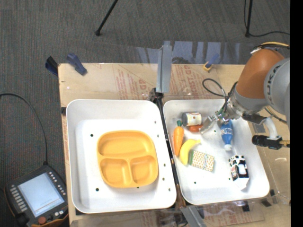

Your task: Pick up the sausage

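**Sausage half-hidden under the hand, right bin**

Left bin: a yellow divided plate sits in it, three compartments, nothing in them.

Right bin, left to right: carrot along the left wall; banana just beside it; a patterned packet touching the banana's near end; a small can on its side at the far left; a blue bottle mid-bin; a black-and-white carton near the right wall.

Sausage: judged to be the short reddish piece just near of the can, between can and banana. Only a sliver shows, so the identification is tentative.

Handling, as a guess: toy food, light, smooth plastic skin, rounded, likely to roll or squirt out of a pinch. Best taken across the middle of its length, fingers closing on the narrow sides, clear of the can.

Hand: low over the bin, just right of the sausage and touching or nearly touching the bottle's top. Open or closed: cannot tell, as the parts blur together against the white.

Hard to read: sausage's full length and heading; whether it touches the can.
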